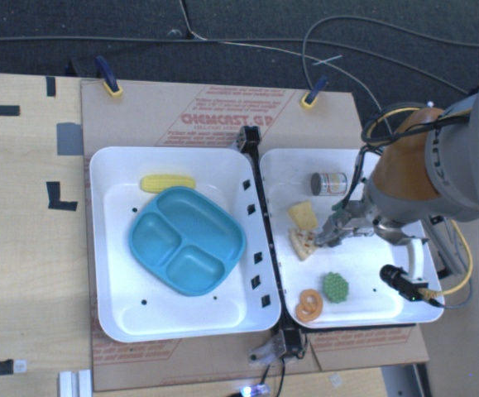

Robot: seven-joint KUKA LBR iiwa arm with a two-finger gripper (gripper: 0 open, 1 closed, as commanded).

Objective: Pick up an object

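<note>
A pale yellow wedge [304,215] is lying in the right bin [363,162], just left of the gripper [328,234], which is hovering over a tan scrap [303,244]; its grip state is unclear. The worktop [24,246] is showing light wood; dark carpet [74,15] is lying beyond.

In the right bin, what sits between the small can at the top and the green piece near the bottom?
The camera view shows the gripper down between the can and the green piece, beside the tan pieces.
</note>
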